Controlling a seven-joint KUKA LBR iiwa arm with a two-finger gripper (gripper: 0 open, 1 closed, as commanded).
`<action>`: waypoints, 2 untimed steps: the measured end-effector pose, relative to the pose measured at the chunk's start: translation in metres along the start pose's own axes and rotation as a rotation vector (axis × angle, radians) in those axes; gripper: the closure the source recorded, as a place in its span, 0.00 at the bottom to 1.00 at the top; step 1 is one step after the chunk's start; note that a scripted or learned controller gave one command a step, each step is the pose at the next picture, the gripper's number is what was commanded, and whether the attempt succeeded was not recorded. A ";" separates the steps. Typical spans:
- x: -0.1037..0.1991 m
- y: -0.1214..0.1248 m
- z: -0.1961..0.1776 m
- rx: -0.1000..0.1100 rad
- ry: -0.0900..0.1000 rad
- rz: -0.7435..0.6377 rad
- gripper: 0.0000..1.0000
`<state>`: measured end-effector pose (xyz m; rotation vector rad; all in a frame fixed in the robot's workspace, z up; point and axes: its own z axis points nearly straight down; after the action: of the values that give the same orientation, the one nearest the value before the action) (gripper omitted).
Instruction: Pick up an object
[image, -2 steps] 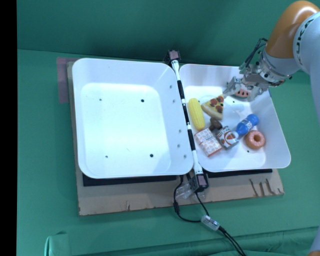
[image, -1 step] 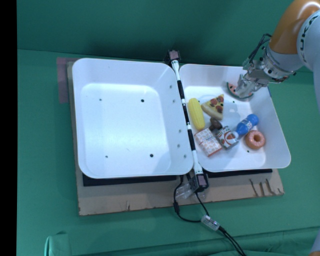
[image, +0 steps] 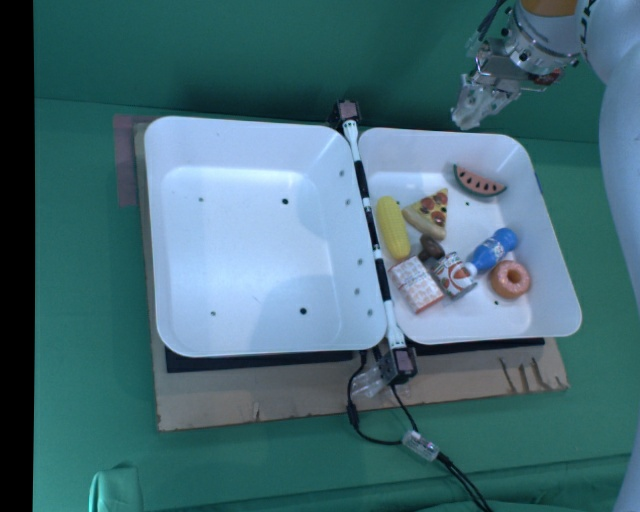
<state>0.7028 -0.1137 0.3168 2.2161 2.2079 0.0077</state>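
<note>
Step in hand, by judgement: choosing target, descending into right bin (image: 545, 310).

Nearest: donut (image: 510, 279), bottle (image: 493, 249), can (image: 456, 275), carton (image: 415, 284) crowded at front, some touching; risky for clean grasp.

Mid: corn (image: 392, 229), pizza slice (image: 428, 213) side by side.

Far: watermelon slice (image: 479, 181) alone, near back wall; best pick, approach straight down.

Gripper (image: 473, 108) above bin's back rim, just beyond watermelon slice, holding nothing; finger opening impossible to tell.

2 glossy white plastic bins (image: 250, 330) on matt, seemingly cardboard board (image: 300, 405), green cloth (image: 80, 300).
</note>
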 end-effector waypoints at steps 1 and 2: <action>-0.001 0.000 0.001 0.002 -0.001 0.001 0.00; -0.019 -0.004 0.126 0.030 0.005 -0.003 0.00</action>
<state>0.7005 -0.1331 0.1910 2.2301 2.2288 -0.0199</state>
